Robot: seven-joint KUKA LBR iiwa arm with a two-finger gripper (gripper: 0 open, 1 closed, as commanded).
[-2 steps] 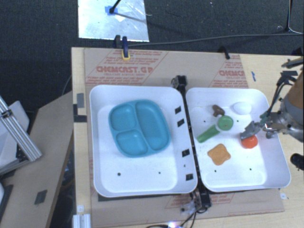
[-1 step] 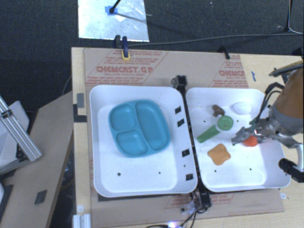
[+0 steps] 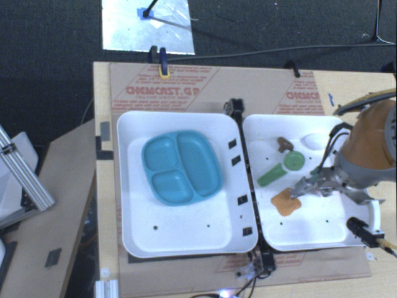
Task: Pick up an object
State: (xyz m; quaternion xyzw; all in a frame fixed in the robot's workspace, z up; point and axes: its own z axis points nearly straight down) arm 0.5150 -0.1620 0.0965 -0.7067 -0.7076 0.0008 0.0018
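Item: my tool [image 3: 300, 190], low in the right bin [image 3: 310, 234], just beside the orange flat piece [image 3: 286, 202], positioned for grasping; grip state undeterminable. Green scoop [image 3: 282, 168] beyond it.

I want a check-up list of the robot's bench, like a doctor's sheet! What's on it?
Surface: brown bench with red printing, bearing left bin and right bin.
Job's things: in the right bin, a green tool, an orange flat piece, a small brown piece.
Clutter: a blue divided plate in the left bin.
Pincer: pincer low over the right bin, by the orange piece; grip unclear.
Cables: black cable behind the bench.
Surroundings: silver sheet on dark floor.
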